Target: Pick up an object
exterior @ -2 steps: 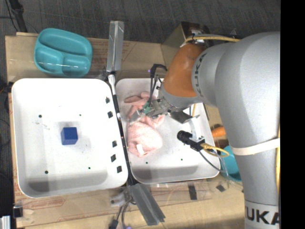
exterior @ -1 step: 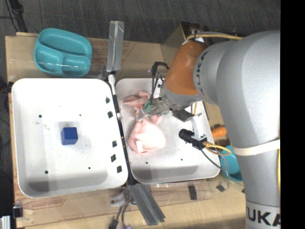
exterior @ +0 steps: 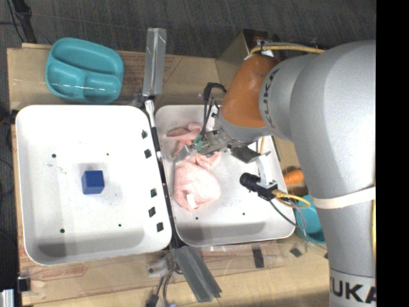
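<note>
Reaching arm: the grey arm (exterior: pixel 326 126) with its orange band (exterior: pixel 246 98) is seen coming in from the right and bending down over the right bin (exterior: pixel 223 232).
Claw: the claw (exterior: pixel 203 143) is lowered at the upper edge of the pink cloth (exterior: pixel 195 178), at or just above it; whether it is spread or pressed together cannot be told, since the wrist covers it.
Pink cloth: a crumpled pale pink bundle is seen lying in the left half of the right bin, with a smaller pink fold (exterior: pixel 183 133) just above it near the bin's far wall.
Blue cube: a small blue cube (exterior: pixel 93 181) is set alone in the left bin (exterior: pixel 38 126), well apart from the claw.
Teal tray: a teal moulded tray (exterior: pixel 84 69) is placed on the counter (exterior: pixel 19 59) beyond the left bin's far corner.
Cable fitting: a black fitting with a yellow cable (exterior: pixel 263 187) is seen hanging over the right bin's right side.
</note>
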Robot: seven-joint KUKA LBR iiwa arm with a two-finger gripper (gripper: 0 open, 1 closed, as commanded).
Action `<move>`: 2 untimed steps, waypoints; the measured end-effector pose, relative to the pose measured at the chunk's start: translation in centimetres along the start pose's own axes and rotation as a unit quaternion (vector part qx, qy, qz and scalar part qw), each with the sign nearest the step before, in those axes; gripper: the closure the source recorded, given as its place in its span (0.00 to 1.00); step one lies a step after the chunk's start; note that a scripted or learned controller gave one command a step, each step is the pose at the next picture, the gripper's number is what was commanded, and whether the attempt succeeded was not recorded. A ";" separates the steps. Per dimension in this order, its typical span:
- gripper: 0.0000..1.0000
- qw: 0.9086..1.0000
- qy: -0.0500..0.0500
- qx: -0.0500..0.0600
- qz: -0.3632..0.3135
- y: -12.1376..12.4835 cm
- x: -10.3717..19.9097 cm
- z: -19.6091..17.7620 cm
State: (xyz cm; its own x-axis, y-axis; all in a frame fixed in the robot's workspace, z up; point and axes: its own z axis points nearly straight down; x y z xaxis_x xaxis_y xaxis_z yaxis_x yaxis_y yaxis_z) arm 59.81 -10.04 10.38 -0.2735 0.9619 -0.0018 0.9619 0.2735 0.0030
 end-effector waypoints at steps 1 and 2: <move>0.00 1.000 0.002 0.002 -0.030 0.3 0.1 1.1; 1.00 0.999 0.001 0.002 -0.032 0.3 0.0 0.1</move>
State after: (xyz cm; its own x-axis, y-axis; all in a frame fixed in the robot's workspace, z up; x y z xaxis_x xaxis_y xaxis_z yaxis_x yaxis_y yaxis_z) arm 60.08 -9.92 10.31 -0.3338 0.9426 0.0007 0.9426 0.3338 -0.0014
